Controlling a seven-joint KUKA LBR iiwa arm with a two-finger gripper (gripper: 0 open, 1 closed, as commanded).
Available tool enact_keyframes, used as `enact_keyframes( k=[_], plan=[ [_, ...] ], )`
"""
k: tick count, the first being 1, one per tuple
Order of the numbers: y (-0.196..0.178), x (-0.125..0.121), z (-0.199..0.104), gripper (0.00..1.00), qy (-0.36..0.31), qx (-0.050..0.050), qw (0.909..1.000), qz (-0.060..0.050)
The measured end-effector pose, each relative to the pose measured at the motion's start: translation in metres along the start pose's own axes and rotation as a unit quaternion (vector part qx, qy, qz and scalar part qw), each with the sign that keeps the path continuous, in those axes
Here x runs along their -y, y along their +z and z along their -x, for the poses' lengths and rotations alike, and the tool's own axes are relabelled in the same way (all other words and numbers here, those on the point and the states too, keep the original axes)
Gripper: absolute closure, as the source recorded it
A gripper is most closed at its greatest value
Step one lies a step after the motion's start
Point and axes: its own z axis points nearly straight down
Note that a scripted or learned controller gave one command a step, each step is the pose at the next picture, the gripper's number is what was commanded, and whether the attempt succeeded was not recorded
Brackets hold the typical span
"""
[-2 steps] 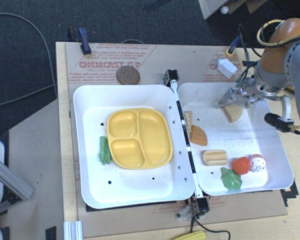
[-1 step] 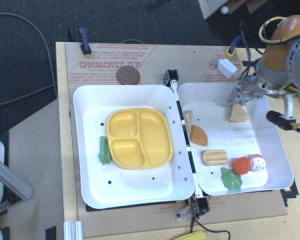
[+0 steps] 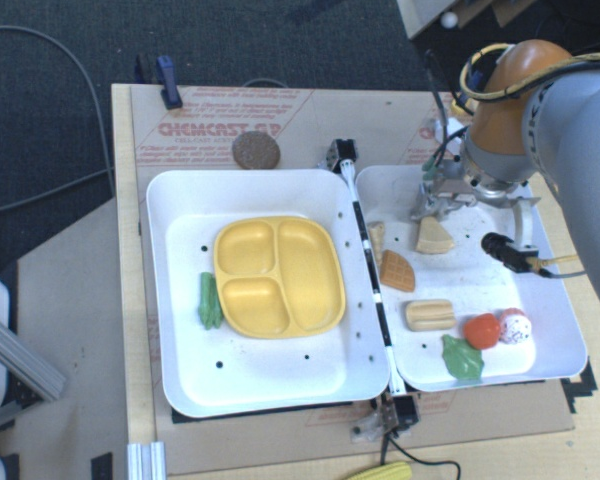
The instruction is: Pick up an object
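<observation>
Tan wedge [image 3: 435,237] is seen in the right bin [image 3: 558,353], upper half, its point toward 12 o'clock, long axis roughly upright in view. The gripper [image 3: 442,200] is lowered just above it at 12 o'clock; whether its jaws are apart or together cannot be told. Open floor is left at 3 o'clock of the wedge. A yellow divided plate [image 3: 280,273] is set centrally in the left bin [image 3: 180,368], on a cardboard-topped bench [image 3: 210,123].
</observation>
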Motion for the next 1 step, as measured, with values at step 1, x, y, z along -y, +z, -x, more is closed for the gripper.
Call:
enact_keyframes(
  k=[1],
  plan=[
    [-0.0994, 0.0615, -0.058, 1.0, 0.0, 0.0, 1.0, -0.001]
  ],
)
